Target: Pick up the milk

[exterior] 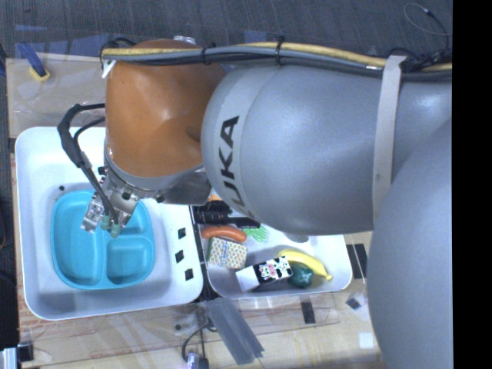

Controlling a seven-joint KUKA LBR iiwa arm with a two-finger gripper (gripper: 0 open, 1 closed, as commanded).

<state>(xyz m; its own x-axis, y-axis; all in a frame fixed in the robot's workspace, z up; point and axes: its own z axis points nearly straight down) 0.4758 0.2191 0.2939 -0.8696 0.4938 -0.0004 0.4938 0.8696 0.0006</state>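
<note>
Two shallow white bins side by side on a wooden tabletop (84, 330), seen from above at a slant. Large grey arm (307, 144) reaching in from 3 o'clock, covering most of the upper view, with an orange band (154, 114) above the wrist and a yellow hose (307, 50) running along its top. Jaws low at about 8 o'clock from the view's centre, over the left bin (31, 206), poised above the 12 o'clock edge of a blue divided plate (100, 252) lying in that bin. How far open the jaws stand, and whether anything sits in them, cannot be told at this size. Black cable (71, 141) looping from the wrist toward 10 o'clock. Milk (265, 271), a small white carton with black patches, lying on its side in the right bin (342, 283), at about 6 o'clock from the view's centre and roughly 4 o'clock from the jaws, well apart from them. Yellow banana (309, 264) just beside the milk at 3 o'clock, with a dark green object (300, 280) tucked under its curve. Checked tan item (223, 252) near the milk at 10 o'clock, and an orange-red stick-shaped thing (223, 233) just beyond it at 12 o'clock, partly under the arm.
</note>
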